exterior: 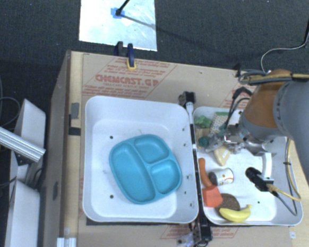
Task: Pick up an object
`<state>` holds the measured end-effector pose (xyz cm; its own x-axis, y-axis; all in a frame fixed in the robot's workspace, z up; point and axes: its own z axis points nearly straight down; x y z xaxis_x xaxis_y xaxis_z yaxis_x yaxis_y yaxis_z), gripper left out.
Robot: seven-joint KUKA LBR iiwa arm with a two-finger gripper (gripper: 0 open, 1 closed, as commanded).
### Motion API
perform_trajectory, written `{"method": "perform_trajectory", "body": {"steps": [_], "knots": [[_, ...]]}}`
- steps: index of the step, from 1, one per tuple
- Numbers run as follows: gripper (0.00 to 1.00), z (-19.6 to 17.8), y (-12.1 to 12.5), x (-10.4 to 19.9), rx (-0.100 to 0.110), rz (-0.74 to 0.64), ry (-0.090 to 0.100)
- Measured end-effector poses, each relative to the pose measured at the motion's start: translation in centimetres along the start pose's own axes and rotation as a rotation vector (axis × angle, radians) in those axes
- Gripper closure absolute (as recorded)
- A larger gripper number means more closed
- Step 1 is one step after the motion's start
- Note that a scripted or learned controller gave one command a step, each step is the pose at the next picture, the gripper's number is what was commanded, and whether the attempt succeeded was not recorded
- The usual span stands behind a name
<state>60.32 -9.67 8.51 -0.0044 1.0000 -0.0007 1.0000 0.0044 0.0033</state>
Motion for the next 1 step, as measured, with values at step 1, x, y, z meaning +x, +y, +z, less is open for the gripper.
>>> {"method": "perform_trajectory", "body": {"steps": [1], "knots": [[1.0, -1.58, 0.36, -0.13, -0.011, -0.002, -0.002]]}}
